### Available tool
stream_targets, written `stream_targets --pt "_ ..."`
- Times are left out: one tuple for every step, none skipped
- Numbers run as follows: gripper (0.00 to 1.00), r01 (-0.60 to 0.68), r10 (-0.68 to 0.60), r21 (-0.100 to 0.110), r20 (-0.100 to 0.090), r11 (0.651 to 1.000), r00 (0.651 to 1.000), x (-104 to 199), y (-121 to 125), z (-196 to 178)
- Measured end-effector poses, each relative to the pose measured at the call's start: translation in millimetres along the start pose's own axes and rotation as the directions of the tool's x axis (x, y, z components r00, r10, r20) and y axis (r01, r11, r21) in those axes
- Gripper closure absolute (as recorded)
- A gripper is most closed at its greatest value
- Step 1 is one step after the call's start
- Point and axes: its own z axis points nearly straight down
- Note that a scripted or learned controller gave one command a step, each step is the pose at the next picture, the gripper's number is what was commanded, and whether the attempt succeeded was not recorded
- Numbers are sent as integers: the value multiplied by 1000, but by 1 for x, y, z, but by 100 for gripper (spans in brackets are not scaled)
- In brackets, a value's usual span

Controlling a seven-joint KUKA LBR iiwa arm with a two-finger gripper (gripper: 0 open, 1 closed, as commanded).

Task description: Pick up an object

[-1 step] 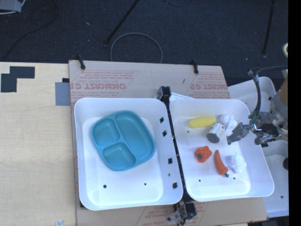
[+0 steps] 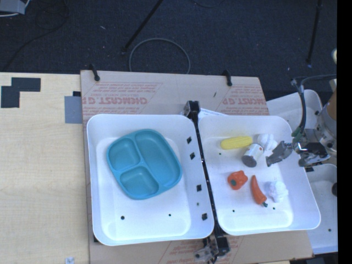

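Two bins, my claw (image 2: 281, 153) over the right one.
Left bin (image 2: 110, 224): blue divided plate (image 2: 144, 163). Right bin (image 2: 297, 216): corn cob (image 2: 236, 142), grey cup (image 2: 252, 155), orange pepper (image 2: 237, 180), carrot (image 2: 257, 190). Claw's grip: I cannot tell.

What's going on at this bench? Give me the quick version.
A robot arm reaches in from the right, its claw low over the right bin, beside a small grey cylinder. Nothing is visibly held. That bin also holds a yellow corn cob, an orange pepper, a carrot and two white items, one by the corn and one beside the carrot. The left bin holds a blue divided plate.
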Motion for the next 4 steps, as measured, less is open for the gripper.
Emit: stream_targets --pt "0 1 -1 4 -1 1000 1000 4 -5 45" --pt "0 -1 1 4 -1 1000 1000 -1 3 96" --pt "0 -1 1 4 -2 1000 1000 2 3 139" --pt "100 -6 6 2 -1 1000 1000 0 4 127"
